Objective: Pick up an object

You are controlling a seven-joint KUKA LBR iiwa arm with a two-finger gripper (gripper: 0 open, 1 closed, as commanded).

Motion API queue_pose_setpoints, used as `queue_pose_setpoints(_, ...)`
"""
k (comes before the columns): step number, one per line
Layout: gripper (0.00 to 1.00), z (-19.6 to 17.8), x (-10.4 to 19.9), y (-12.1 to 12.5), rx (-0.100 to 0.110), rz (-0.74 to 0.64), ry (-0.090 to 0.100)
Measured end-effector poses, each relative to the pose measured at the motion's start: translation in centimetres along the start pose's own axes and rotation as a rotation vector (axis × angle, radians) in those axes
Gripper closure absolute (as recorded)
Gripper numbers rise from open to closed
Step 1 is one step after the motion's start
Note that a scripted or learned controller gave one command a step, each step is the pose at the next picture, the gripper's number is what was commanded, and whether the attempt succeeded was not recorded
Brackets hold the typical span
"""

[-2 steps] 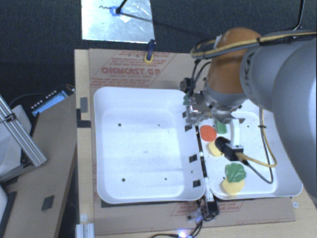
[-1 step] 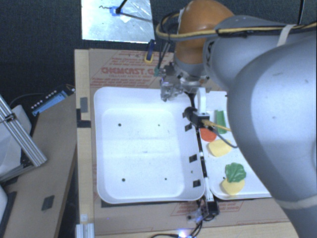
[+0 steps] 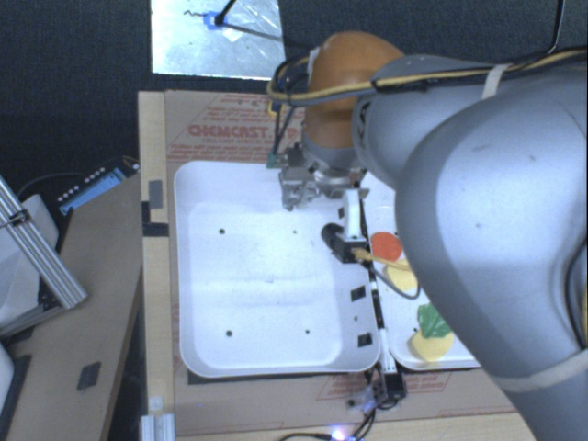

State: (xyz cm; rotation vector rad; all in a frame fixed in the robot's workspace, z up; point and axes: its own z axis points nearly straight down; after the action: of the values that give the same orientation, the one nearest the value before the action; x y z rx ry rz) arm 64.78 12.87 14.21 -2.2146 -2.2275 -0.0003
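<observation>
Objects, an orange piece (image 3: 386, 244) and a yellow-green toy (image 3: 431, 332), are seen in the right bin (image 3: 404, 358). End effector (image 3: 296, 191) is positioned over the left bin (image 3: 197, 246); its state cannot be told.

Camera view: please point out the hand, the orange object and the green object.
hand (image 3: 292, 197): camera view, its tip over the left bin.
orange object (image 3: 385, 245): camera view, its top.
green object (image 3: 430, 321): camera view, its middle.

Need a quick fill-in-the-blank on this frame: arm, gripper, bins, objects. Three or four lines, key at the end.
1. The gripper hangs over the ____ bin in the camera view.
2. The band above the wrist is ____.
3. The red object lies in the ____ bin.
4. The green object lies against a ____ one.

Missing words: left; orange; right; yellow
</observation>
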Motion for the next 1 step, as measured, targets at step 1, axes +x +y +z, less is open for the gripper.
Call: queue_pose_setpoints(1, 1.00, 2.70, 1.64, -4.73, 0.005, 0.000, 0.000)
